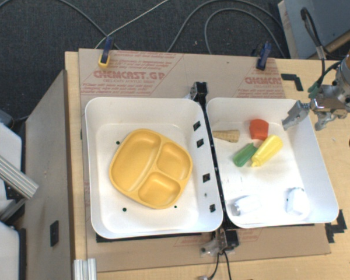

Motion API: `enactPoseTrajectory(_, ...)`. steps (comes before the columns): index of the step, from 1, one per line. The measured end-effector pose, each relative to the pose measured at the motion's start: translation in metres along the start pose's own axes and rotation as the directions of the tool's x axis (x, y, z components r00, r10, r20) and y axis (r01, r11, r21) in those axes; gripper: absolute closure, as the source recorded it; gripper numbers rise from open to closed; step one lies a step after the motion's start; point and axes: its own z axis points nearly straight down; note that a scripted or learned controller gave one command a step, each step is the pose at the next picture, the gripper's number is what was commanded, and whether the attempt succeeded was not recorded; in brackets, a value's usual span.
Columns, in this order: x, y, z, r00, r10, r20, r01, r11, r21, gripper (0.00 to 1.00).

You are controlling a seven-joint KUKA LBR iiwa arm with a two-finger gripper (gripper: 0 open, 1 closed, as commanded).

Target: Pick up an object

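The right bin (321, 174) holds a red block (258, 129), a yellow corn-shaped piece (267, 150), a green piece (244, 155) touching it, and a tan wedge (226, 136) near the divider. Two pale, whitish items (297, 201) (240, 204) lie along the bin's front. My gripper (308, 119) hovers over the bin's far right rim, to the right of the red block. Its fingers are spread open with nothing between them.
A yellow divided plate (150, 168) fills much of the left bin (96, 156). A black divider strip (205, 150) runs between the bins. Cables and two clamps (106, 56) (262, 56) lie at the back of the brown board.
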Motion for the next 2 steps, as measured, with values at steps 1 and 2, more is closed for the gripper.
enactPoseTrajectory(1,0.0,0.002,-0.005,1.0,-0.003,0.002,0.003,1.0,-0.009,0.0)
enactPoseTrajectory(2,0.006,0.004,0.057,1.0,-0.003,0.0,0.003,1.0,-0.002,0.0)
